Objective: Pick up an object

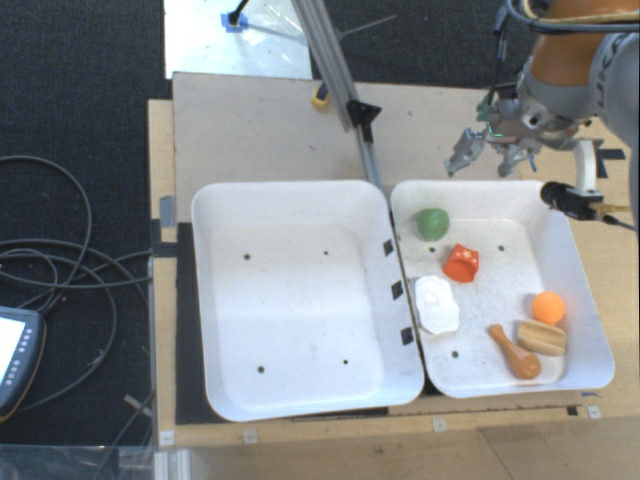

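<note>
At upper right of the frame, the gripper (492, 155) hangs above the right bin's (590, 298) far rim, fingers spread apart, nothing between them. Within that bin lie a green ball (432, 223), red block (461, 264), white piece (436, 304), orange ball (548, 308), and brown wooden pieces (528, 349).

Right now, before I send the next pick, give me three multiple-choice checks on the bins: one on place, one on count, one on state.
1. Where is the green ball?
A. left bin
B. right bin, far end
C. on the bench

2. How many objects lie in the right bin?
A. three
B. four
C. six

3. What is the gripper doing?
A. raised beyond the bin's far rim, holding nothing
B. lifting the red block
C. pressed into the left bin

Answers: 1 B, it sits near the far wall of the right bin. 2 C, ball, red block, white lump, orange ball, tan block and brown peg. 3 A, it is over bare bench and nothing shows between its fingers.
</note>
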Motion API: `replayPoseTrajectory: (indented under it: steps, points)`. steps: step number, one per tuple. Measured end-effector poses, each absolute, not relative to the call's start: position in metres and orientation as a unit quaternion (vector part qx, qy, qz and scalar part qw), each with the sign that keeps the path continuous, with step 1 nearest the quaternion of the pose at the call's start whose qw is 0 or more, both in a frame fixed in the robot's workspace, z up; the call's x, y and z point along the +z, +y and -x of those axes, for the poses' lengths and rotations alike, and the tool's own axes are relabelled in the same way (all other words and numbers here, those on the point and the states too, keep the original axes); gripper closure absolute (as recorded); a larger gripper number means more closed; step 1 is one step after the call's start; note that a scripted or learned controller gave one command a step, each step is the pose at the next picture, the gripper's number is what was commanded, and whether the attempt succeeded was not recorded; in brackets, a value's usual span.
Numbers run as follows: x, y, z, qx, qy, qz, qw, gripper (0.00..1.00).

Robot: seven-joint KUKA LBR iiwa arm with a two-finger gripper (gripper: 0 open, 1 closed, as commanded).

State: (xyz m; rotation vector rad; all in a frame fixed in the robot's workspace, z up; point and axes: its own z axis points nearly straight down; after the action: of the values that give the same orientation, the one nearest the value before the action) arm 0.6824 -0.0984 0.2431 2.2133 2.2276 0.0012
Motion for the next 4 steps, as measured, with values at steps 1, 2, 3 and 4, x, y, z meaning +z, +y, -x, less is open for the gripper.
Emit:
replayPoseTrajectory:
  steps: [1,2,3,4]
  points:
    - [0.243,-0.099,-0.682,0.0001,0.709,-0.705,0.001,0.00]
    - [0.194,-0.092,-0.674,-0.0009,0.709,-0.706,-0.001,0.00]
    - [0.153,-0.092,-0.676,-0.0007,0.709,-0.706,0.000,0.00]
    - [0.091,-0.096,-0.677,-0.0015,0.708,-0.706,-0.002,0.00]
